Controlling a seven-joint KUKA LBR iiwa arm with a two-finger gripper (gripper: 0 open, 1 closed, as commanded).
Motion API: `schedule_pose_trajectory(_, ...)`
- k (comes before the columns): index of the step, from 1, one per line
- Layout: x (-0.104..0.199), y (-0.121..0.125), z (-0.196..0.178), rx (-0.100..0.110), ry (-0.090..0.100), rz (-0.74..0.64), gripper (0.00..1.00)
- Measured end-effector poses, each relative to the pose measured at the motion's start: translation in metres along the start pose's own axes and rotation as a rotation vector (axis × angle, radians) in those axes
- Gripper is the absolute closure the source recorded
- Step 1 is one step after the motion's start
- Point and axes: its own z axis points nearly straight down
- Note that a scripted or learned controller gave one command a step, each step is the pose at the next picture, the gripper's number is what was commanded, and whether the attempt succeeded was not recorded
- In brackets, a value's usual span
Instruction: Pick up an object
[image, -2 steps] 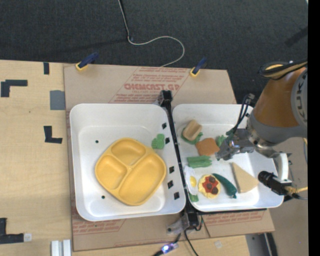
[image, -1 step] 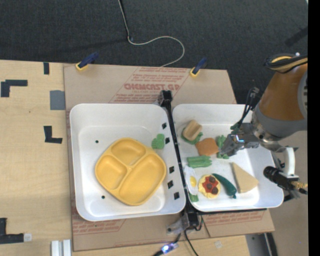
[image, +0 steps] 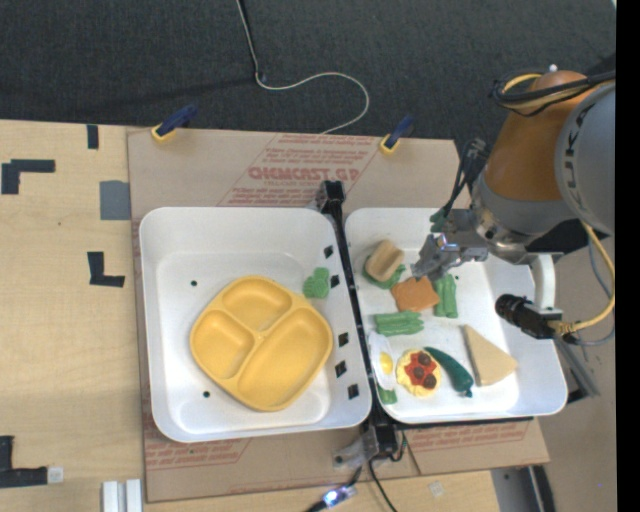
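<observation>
Right bin, front edge: nearest you, the right bin's (image: 540, 405) front strip carries a small round pizza piece (image: 419, 371) with red spots, a dark green pepper (image: 450, 368) just right of it, and a pale wedge of cheese (image: 488, 356) further right.
Left bin: you see the yellow divided plate (image: 262, 341) lying tilted on the floor of the left bin (image: 165, 300), taking up most of the middle.
Green block: a small green piece (image: 318, 283) sits at the left bin's right wall, just above the plate.
Right bin, middle: a green bean pod (image: 398, 322) lies flat, with an orange-brown piece (image: 416, 294) just behind it and a green strip (image: 446, 297) beside that.
Bread roll: a tan roll (image: 383, 260) rests near the divider, up and left of the orange-brown piece.
Gripper: your gripper (image: 436, 262) hangs right over the orange-brown piece and the green strip.
Fingers: you cannot tell how far they are parted, nor whether anything is between them; the wrist hardware covers them.
Arm: the grey arm with its orange band (image: 535, 130) enters from the right.
Far edge: cardboard (image: 290, 170) under both bins, held by two clips.
</observation>
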Motion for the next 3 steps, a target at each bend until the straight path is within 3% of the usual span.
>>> schedule_pose_trajectory(1, 0.015, 0.017, 0.013, 0.003, -0.002, 0.003, 1.0)
schedule_pose_trajectory(3, 0.031, 0.017, 0.0, 0.002, -0.001, 0.003, 1.0)
